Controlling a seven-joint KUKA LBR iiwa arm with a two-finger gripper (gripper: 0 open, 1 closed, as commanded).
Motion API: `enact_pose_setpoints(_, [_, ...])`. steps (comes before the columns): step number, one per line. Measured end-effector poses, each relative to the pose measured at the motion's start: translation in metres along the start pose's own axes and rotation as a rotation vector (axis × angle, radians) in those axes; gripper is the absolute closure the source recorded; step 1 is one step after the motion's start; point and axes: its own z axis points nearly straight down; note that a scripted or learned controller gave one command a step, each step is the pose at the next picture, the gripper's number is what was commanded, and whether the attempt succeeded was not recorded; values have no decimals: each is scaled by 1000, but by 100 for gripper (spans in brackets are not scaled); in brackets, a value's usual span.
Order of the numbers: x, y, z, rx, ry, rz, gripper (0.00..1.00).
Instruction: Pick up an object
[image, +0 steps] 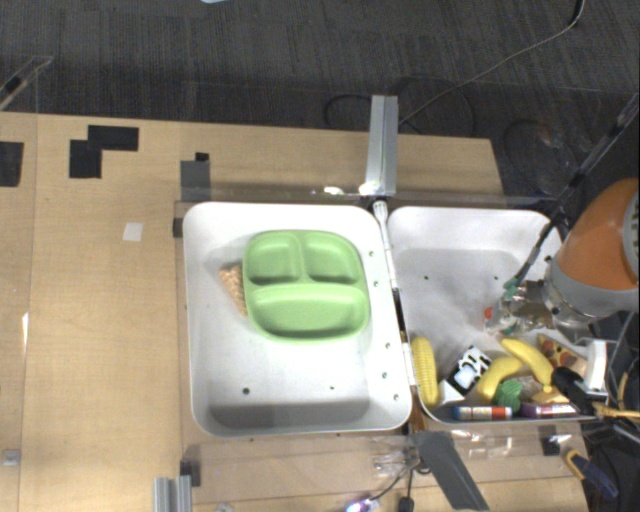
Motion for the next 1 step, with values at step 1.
enact_pose_setpoints(1, [67,27,-118,18,-4,113,100])
